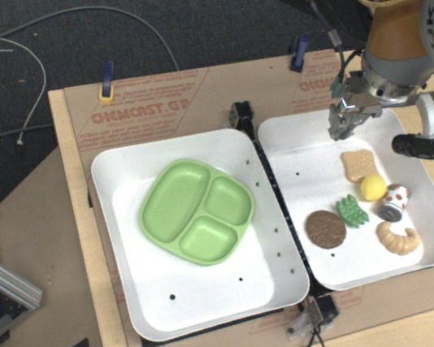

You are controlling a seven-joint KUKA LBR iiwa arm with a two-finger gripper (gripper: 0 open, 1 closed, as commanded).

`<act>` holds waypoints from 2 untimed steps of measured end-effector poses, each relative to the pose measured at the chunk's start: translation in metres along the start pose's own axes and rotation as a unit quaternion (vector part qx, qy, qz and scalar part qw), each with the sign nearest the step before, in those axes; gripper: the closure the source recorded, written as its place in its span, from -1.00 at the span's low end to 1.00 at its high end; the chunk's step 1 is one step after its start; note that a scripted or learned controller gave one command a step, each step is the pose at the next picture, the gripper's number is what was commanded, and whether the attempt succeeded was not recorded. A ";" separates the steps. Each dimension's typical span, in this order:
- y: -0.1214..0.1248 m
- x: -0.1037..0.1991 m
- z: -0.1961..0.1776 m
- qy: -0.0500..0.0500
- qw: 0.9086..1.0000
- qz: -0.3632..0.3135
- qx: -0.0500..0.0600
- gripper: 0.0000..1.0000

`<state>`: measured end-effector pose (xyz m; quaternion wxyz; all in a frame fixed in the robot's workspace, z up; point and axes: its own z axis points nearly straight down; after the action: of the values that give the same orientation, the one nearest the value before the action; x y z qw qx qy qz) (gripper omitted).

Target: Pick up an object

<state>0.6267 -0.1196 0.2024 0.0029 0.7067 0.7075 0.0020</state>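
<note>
Camera view. We see 2 white bins side by side on a cardboard-covered bench (149, 110). The left bin (137, 289) holds a green tray (197, 210) with 3 compartments, lying tilted near the bin's middle.

The right bin (303, 146) holds 6 small items, all gathered in its right half. A tan biscuit (358, 165) lies farthest up. Just below it sits a yellow ball (373, 188), touching or nearly touching the biscuit. Right of the ball we note a small red-and-white piece (399, 196), and just under that a dark round piece (389, 212). A green leafy piece (353, 211) lies left of the ball, with a brown round patty (325, 229) beside it on the left. A tan croissant (400, 240) lies lowest, near the bin's lower right rim.

The arm (400, 14) comes in from the upper right, orange band above the wrist. The gripper (344, 124) hangs over the upper part of the right bin, above the biscuit and apart from it. We see nothing between its fingers; whether they stand spread or closed we cannot tell from here.

2 blue clamps (107, 80) (299, 53) sit on the bench's far edge. A black clip (241, 113) sits between the bins at their top.
</note>
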 end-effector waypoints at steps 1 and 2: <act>-0.002 0.010 -0.054 0.000 1.000 0.000 -0.001 1.00; -0.001 0.010 -0.084 0.000 1.000 0.000 0.001 1.00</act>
<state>0.6250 -0.1098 0.2868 0.0022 0.7067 0.7075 0.0017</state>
